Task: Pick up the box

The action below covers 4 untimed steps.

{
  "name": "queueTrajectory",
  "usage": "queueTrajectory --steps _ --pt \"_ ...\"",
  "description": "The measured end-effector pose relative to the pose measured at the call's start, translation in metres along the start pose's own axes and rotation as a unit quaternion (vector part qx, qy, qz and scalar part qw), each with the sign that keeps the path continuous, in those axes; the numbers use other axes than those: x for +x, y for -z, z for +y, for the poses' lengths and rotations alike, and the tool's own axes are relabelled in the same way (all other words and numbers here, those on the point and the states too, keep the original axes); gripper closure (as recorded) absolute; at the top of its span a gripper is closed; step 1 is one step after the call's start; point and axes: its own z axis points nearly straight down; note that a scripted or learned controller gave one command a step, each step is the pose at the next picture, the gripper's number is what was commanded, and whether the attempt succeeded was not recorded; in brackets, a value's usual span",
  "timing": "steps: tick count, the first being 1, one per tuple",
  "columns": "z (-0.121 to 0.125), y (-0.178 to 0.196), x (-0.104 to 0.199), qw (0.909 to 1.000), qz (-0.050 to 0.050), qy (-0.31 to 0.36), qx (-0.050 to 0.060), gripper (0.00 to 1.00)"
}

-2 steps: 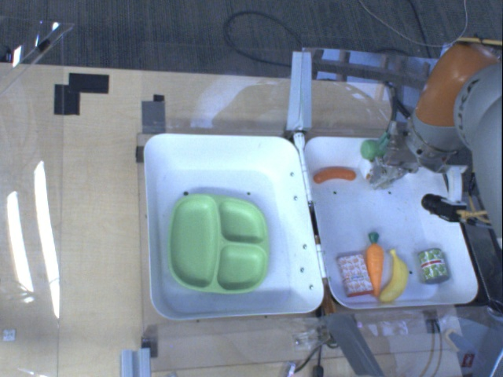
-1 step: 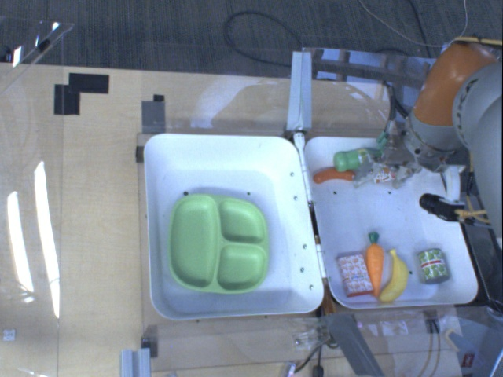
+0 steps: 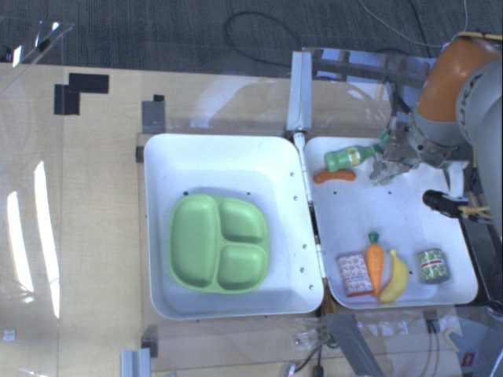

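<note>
The counter (image 3: 94,210) carried two shallow white bins side by side. The left bin (image 3: 236,151) held a green divided tray (image 3: 220,242) lying flat near its centre.

In the right bin (image 3: 409,210), the box (image 3: 354,274), small with a red and white printed face, lay flat at about seven o'clock, close to the front wall. A carrot (image 3: 374,267) lay just beside it on the three o'clock side, and a banana (image 3: 395,277) curved along the carrot's far side. A small green can (image 3: 432,265) lay at about five o'clock, apart from the banana. At about eleven o'clock a green bottle (image 3: 348,158) lay on its side, with an orange-red sausage-shaped piece (image 3: 335,176) just below it.

The hand (image 3: 387,170) hung over the bin's twelve o'clock area, just beside the bottle's cap end and well apart from the box. Whether it was spread or pressed together could not be told; nothing was visibly in it. The arm (image 3: 460,85) reached in from three o'clock.
</note>
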Motion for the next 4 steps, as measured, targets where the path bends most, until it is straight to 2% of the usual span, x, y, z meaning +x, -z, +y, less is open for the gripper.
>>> queueTrajectory --steps 1,2,3,4 --pt "0.000 0.000 0.000 1.0000 0.000 0.001 0.000 0.00" --pt "-0.005 -0.023 0.055 0.9998 -0.015 -0.007 -0.012 0.00" --pt "-0.060 -0.023 0.069 0.9981 -0.015 0.050 -0.033 0.00" --pt "-0.017 -0.022 0.043 0.9965 -0.007 0.082 -0.013 0.00"
